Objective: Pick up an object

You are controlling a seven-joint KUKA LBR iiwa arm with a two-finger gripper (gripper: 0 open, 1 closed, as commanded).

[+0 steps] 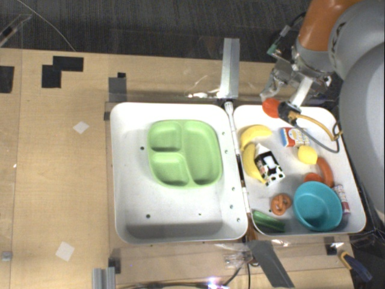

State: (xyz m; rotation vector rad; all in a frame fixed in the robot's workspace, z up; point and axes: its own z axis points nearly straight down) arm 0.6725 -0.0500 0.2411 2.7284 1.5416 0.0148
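Camera view looks down on a bench [54,173] that carries two white bins side by side. The arm [337,35] reaches in from 2 o'clock, and its tool [272,94] hangs over the 11 o'clock corner of the right bin [289,182]. I cannot tell whether the tool is apart or together. Just beside the tool, at its 6 o'clock, a red item [271,108] lies by the bin's far wall, too close to judge whether they touch. The rest of this bin is crowded. A banana [254,135] curves down the 9 o'clock side, with a black-and-white toy [269,166] touching it near the middle. A small carton [293,137] sits at 1 o'clock, and a lemon [307,155] is just beside it at 3 o'clock. An orange sausage [323,171] lies between the lemon and a teal bowl [317,206], which stands upright at 5 o'clock. A brown lump [280,204] is near the bowl's 9 o'clock, and a green stick [269,222] lies at 7 o'clock along the near wall. The left bin [132,185] holds a green divided plate [183,152] lying flat near its centre.
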